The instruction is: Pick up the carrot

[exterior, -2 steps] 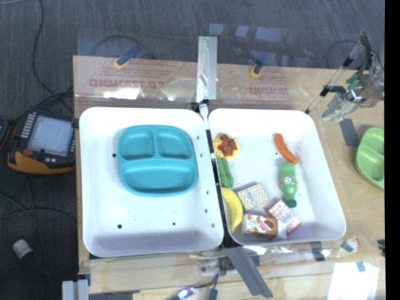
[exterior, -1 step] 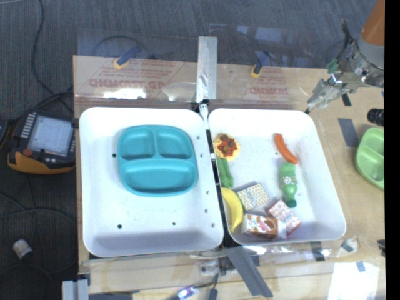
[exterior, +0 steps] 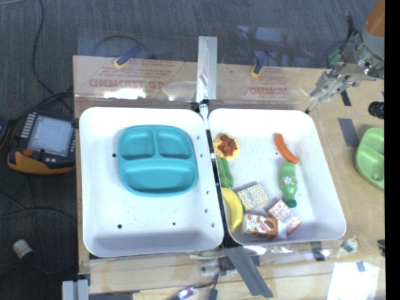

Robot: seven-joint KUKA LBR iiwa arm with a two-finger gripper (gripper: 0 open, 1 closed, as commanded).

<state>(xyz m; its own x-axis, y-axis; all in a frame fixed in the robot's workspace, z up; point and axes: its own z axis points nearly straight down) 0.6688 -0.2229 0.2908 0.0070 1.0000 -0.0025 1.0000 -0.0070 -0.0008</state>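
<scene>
The carrot (exterior: 285, 147), small and orange, lies tilted in the upper right part of the right bin (exterior: 312, 125), just above a green bottle (exterior: 288, 183). My gripper (exterior: 329, 96) hovers outside the bin's far right corner, over the bench, well above and to the right of the carrot. Its fingers (exterior: 315, 94) are spread open with nothing between them.
The right bin also holds a pizza slice (exterior: 225, 146), a green vegetable (exterior: 225, 172), a banana (exterior: 234, 208) and small boxes (exterior: 261, 225). A blue divided plate (exterior: 156, 159) sits in the left bin (exterior: 100, 211). A green object (exterior: 372, 155) rests on the bench at right.
</scene>
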